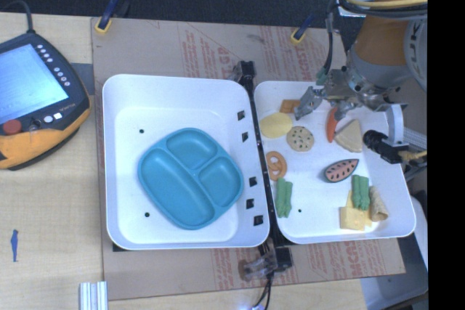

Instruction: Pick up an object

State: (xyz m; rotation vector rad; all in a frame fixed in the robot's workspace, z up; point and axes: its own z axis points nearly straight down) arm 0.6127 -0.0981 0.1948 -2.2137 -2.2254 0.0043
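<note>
I see the right bin (407,210) strewn with small, light, rigid-looking toy foods, and my gripper (325,102) hangs spread and empty over its far edge, nearest the slim orange carrot (331,125), best pinched across its narrow middle.

The arm (389,18) is cut off at the right of the view, so that only its orange band and wrist are seen. The far end of the right bin (341,232) is partly covered by the gripper (327,104), and an orange piece (289,106) there is half hidden beneath one finger, its kind not to be told. The red strip (331,125) is overlapped at its top by the gripper. The handheld screen unit (33,102) is cut by the left edge. A clear item (94,294) is cropped at the bottom edge.
</note>
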